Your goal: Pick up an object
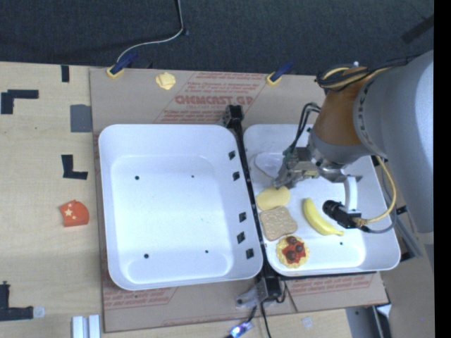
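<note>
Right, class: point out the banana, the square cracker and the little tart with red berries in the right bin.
banana (319,218), camera view, middle of its curved yellow body.
square cracker (278,222), camera view, centre of its tan top face.
tart (292,251), camera view, on the berry topping.

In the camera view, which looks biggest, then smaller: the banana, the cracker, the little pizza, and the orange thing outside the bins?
1. Banana, the longest.
2. Cracker and pizza look about alike, so I won't rank them.
3. Orange thing, on the bench left of the bins, looks smallest, though only slightly.
</note>
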`<state>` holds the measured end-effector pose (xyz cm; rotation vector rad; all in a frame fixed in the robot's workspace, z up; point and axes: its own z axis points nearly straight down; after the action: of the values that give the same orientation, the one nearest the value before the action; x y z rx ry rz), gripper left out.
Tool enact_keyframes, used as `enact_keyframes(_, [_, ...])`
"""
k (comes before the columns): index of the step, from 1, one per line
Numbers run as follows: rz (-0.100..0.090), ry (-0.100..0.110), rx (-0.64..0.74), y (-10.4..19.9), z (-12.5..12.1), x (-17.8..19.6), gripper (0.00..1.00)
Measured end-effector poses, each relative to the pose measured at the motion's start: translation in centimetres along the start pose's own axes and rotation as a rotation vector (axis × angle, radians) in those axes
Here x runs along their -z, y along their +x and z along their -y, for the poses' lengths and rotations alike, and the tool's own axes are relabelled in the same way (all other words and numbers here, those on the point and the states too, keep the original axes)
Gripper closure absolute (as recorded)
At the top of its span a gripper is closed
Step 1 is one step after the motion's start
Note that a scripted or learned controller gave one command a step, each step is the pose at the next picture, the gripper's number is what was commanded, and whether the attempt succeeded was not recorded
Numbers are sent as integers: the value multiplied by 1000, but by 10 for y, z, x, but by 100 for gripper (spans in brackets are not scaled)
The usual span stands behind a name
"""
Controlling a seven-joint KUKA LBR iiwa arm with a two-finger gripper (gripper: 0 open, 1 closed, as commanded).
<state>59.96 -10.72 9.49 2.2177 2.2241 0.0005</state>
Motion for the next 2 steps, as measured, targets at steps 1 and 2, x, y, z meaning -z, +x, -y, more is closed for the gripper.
enact_keyframes(1, [3,-6,-3,-50,-43,51,100])
enact_keyframes(2, [1,1,-2,-71,-62,32,100])
